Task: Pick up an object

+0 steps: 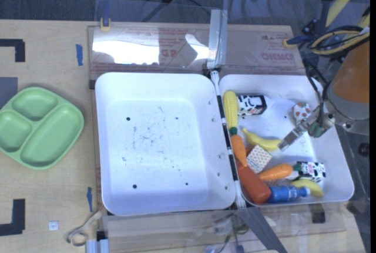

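1 blue bottle (pixel 287 194), 2 bananas (pixel 263 141), 2 bins (pixel 111 93)

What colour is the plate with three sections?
Light green plate, seen in the camera view.

Toy foods (pixel 258 158) jumbled in right bin (pixel 343 184)

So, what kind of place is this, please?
Probably a robotics lab bench for grasping trials. Two shallow white plastic bins sit side by side on a wooden bench; the right one holds plastic toy food, such as a yellow corn cob, and the grey robot arm reaches in.
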### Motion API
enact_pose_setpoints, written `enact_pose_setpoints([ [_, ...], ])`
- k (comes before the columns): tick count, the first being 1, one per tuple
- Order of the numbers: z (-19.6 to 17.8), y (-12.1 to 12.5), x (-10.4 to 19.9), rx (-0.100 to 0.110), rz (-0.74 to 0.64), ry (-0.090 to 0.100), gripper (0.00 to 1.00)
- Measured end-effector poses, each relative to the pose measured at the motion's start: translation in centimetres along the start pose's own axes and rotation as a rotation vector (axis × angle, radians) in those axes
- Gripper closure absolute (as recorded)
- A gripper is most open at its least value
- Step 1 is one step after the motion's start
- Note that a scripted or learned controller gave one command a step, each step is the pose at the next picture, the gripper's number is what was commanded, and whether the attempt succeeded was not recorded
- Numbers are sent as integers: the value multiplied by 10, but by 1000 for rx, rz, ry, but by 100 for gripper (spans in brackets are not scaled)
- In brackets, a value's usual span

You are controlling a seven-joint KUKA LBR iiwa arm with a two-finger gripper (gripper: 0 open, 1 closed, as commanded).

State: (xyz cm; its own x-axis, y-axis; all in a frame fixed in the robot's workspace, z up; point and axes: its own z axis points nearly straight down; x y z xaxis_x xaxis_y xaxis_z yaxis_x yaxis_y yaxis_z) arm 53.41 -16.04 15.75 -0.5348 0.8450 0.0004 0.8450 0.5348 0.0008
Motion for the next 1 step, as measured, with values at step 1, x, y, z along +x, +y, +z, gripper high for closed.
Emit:
enact_pose_setpoints([
  [1, -33, 9, 53, 0, -61, 1, 0],
])
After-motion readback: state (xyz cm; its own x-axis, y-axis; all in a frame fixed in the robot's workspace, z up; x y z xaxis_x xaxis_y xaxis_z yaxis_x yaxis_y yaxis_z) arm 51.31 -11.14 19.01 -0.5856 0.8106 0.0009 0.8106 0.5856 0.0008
